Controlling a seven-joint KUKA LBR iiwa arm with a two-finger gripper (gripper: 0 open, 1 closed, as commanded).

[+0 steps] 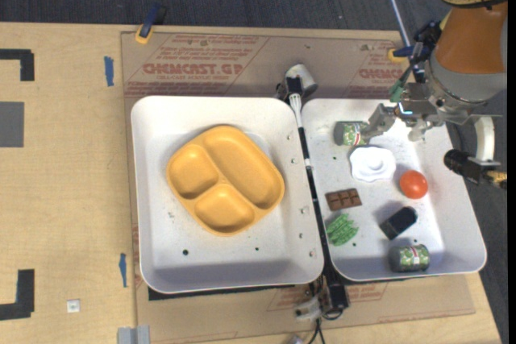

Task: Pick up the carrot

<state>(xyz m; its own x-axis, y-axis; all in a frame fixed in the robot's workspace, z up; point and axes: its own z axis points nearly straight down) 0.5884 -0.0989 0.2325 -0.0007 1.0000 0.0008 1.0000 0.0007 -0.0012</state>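
An orange-red rounded item [414, 184], the only orange piece among the objects, lies at the right side of the right bin [459, 250]. My gripper [397, 125] hangs over the back of that bin, above and slightly left of the orange item and apart from it. Its two fingers stand spread, so it is open with nothing between them. One finger [377, 120] points toward a green can [351, 133] lying near the bin's back left corner.
Also in the right bin are a white lump [372, 163], a chocolate bar [343, 198], a green leafy piece [342, 230], a black block [398, 221] and a second green can [409, 256]. The left bin [153, 254] holds a yellow divided plate [226, 178].
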